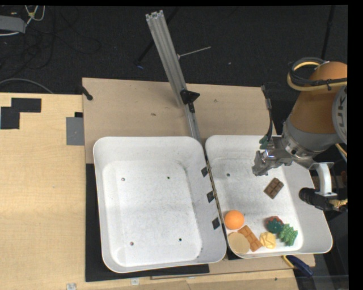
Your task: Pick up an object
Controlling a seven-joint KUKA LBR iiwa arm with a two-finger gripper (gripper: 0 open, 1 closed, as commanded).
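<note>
Progress so far: nothing's picked, as far as you can tell. Taking the right bin as your marker, the orange ball sits at its near-left, with the other toys in a clump along its near rim. The brown block lies alone mid-bin with open floor all round. The gripper hovers just up-left of the block; can't tell how wide it is, and nothing's in it.

A robotics lab — aluminium rail, loose cables, plywood bench.
</note>
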